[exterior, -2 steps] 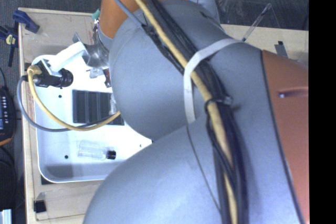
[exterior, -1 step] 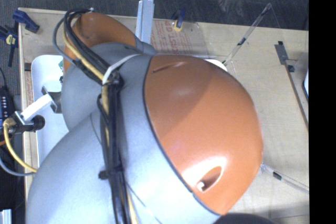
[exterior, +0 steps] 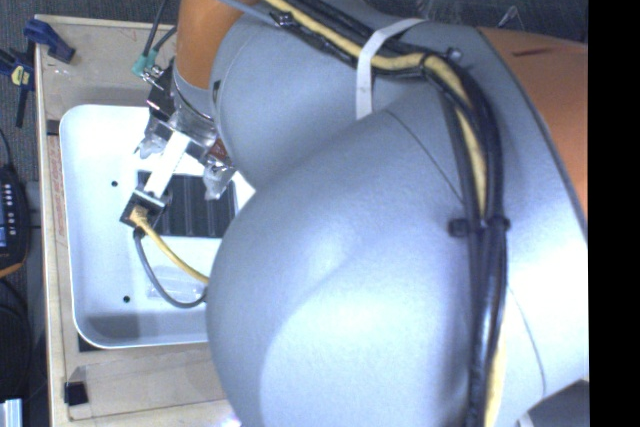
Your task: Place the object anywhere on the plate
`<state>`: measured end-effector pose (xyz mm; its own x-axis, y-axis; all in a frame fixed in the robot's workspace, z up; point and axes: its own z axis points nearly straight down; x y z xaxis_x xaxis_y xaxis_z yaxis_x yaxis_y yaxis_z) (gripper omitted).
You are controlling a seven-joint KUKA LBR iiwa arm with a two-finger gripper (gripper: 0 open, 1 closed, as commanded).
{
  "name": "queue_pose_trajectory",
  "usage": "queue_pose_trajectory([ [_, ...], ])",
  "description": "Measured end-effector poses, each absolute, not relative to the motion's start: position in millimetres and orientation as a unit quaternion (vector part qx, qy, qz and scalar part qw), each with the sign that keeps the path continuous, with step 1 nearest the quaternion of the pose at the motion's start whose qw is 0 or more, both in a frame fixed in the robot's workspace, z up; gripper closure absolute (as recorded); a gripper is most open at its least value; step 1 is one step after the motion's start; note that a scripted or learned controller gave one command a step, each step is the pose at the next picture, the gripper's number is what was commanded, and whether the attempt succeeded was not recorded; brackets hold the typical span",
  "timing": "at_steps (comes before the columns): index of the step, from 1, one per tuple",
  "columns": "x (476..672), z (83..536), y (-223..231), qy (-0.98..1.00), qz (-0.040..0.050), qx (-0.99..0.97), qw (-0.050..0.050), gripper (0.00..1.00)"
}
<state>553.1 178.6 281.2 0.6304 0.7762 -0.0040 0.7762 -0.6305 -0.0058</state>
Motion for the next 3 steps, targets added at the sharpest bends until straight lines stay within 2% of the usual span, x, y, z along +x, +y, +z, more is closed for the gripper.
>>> queue_pose_trajectory([
  [1, 551.2, 288.2, 181.5, -0.434, 0.0091, -0.901, 0.004, 1.0],
  [2, 551.4, 259.5, 131.6, -0.32, 0.004, -0.947, 0.002, 1.0],
  [3, 566.5, 210.8, 57.0, -0.278, 0.0047, -0.96, 0.002, 1.0],
])
